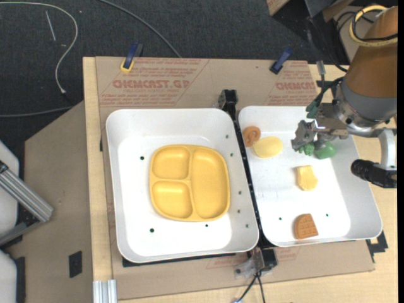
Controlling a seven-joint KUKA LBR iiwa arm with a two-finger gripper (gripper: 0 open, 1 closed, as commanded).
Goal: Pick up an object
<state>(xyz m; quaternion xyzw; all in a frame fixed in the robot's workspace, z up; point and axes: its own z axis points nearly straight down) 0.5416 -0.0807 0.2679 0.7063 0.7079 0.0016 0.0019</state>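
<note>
A small green plastic object [322,149] is seen at the fingertips of the metal two-finger gripper [309,145] near the back of the right shallow white bin [353,223], though an actual pinch cannot be confirmed.

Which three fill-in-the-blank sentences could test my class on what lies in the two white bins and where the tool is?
1. The yellow tray in the left bin has ____ compartments.
2. The tool is above the ____ bin.
3. The object right beside the tool is coloured ____.
4. The brown toast-like piece lies nearest the bin's ____ edge.

Missing words: three; right; green; front
</note>
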